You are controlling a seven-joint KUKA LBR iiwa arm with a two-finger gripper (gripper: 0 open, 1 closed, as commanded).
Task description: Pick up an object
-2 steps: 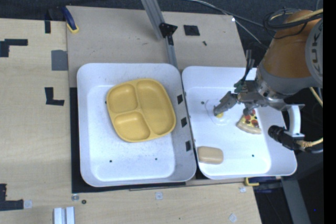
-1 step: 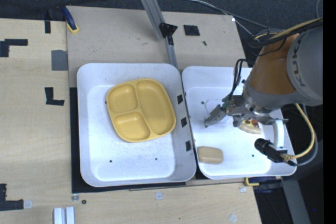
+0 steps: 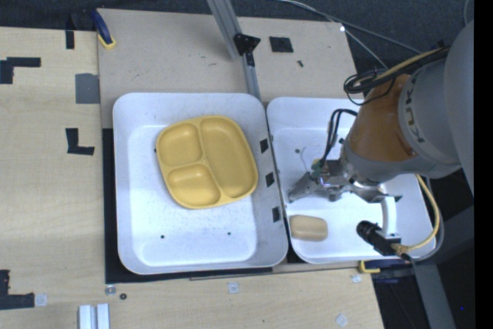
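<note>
Tool position: right of frame centre, low inside the right bin, fingers spread apart with nothing between them. Tan oval object lies just below the tool on the bin floor. Yellow divided plate rests in the left bin.

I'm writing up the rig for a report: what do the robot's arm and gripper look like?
The arm is bulky, rounded and grey, with an orange band above the wrist. Black and yellow cables loop along it. The gripper is a small grey metal assembly, and a white bracket with a black cylindrical part hangs below the wrist.
</note>
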